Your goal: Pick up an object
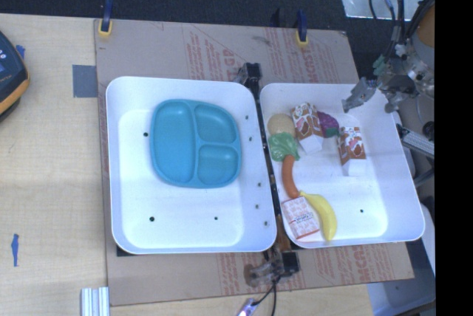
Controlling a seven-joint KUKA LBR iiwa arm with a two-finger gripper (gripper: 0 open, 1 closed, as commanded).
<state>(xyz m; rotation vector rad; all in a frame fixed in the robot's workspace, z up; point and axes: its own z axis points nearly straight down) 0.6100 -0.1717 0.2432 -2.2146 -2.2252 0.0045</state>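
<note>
**Nothing lifted yet: gripper waits at the right bin's far edge**

Across the bench, two shallow white bins lie side by side, smooth hard plastic with rounded corners. Filling much of the left bin [126, 181] is a teal divided plate [196, 142], matte, with three compartments. Every pickable thing sits in the right bin [384, 211]: a curved yellow banana [325, 215], a tapered orange carrot [289, 179], printed packets, a purple lump, a beige ball. Over that bin's upper right rim hangs the gripper [360, 96], grey metal; whether its fingers are parted I cannot tell, and I see nothing in them. Descent, grasp and lift all remain, I judge.
</note>
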